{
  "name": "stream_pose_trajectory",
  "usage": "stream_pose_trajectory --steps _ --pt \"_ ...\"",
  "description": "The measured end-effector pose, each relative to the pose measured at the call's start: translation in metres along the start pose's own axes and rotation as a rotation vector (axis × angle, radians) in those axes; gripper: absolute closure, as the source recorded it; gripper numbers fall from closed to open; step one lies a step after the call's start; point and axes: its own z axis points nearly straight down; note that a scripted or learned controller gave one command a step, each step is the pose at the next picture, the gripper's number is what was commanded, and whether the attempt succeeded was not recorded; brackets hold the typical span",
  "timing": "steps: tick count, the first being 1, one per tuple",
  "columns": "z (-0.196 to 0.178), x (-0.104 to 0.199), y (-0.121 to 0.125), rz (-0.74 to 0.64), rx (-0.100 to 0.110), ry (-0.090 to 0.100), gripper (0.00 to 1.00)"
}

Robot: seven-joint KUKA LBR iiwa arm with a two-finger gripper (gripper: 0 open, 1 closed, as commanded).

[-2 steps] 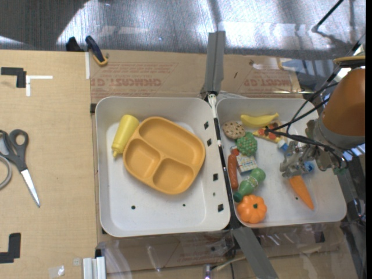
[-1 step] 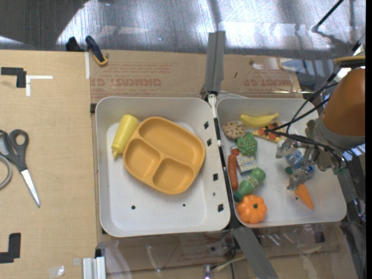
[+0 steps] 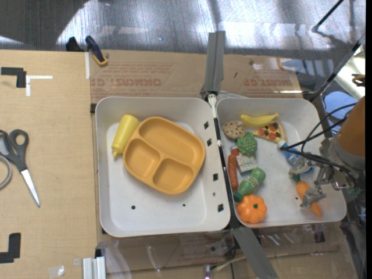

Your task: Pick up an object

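The desk (image 3: 46,214) carries 2 shallow white bins set side by side, their inner walls touching along a central divider.

Left bin (image 3: 116,214): it holds 1 orange 3-compartment tray (image 3: 164,154), lying flat and turned at an angle. 1 yellow bottle (image 3: 123,133) lies just beside the tray's upper-left edge, touching it.

Right bin (image 3: 302,106): it holds a group of toy foods. A banana (image 3: 258,119) lies near the back wall, with a pizza slice (image 3: 269,132) just in front of it. A cookie (image 3: 233,129) sits at the back left, touching a green broccoli piece (image 3: 247,143). A red sausage (image 3: 233,168) lies along the left wall. A small printed box (image 3: 246,164) rests between the sausage and a green pepper (image 3: 251,182). An orange pumpkin (image 3: 252,208) sits at the front left corner. A carrot (image 3: 303,189) lies in the front right area.

Arm: it enters from the right, with dark cables running above it. The pincer (image 3: 313,197) is low inside the right bin, near its front right corner, just beside the carrot (contact between them is not clear). The fingers are too small and cluttered to resolve, so whether the pincer is released or clenched cannot be told.

On the desk left of the bins lies a pair of scissors (image 3: 20,158), well apart from both bins.
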Motion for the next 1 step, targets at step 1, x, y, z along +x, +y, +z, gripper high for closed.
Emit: stream_pose_trajectory --steps 1 --pt "-0.0093 -0.0024 0.0009 -0.004 0.001 -0.004 1.00"
